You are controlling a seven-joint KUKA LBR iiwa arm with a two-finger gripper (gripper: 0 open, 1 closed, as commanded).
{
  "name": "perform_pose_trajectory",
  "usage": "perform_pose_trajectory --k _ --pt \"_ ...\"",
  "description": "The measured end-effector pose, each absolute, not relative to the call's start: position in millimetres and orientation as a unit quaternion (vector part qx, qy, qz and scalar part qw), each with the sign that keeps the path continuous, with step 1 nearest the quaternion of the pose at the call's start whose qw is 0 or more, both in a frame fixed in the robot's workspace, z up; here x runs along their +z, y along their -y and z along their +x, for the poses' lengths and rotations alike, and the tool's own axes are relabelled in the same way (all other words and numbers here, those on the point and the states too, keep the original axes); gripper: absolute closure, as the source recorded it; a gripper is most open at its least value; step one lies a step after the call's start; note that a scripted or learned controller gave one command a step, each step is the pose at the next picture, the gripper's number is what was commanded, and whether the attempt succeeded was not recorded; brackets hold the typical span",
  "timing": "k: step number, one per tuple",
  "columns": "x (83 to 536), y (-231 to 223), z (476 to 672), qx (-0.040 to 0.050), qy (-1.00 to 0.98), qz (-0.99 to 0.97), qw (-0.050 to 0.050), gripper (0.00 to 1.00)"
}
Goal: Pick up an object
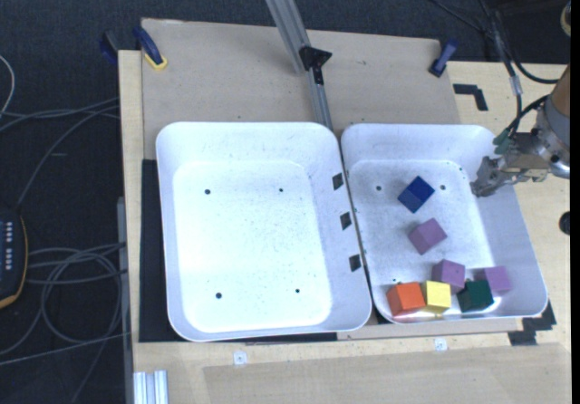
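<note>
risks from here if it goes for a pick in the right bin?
1. The orange block, yellow block, green block and two purple blocks sit packed in the near corner; a grasp there could snag a neighbour or jam against the bin wall.
2. The end effector sits at the right bin's rim, so a straight descent might clip it.
3. The blue block stands apart but looks rotated; fingers may nudge rather than clamp it.
</note>
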State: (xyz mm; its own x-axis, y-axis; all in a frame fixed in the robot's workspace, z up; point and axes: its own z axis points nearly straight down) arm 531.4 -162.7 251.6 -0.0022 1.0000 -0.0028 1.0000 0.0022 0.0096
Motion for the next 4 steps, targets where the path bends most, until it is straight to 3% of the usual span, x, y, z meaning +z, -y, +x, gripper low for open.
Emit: perform_pose_trajectory --k 1,4 --pt "290.2 162.8 532.8 0.0016 -0.708 0.706 0.003 1.0" --pt "252.4 25.4 563.5 0.0 -0.709 0.705 -0.002 1.0"
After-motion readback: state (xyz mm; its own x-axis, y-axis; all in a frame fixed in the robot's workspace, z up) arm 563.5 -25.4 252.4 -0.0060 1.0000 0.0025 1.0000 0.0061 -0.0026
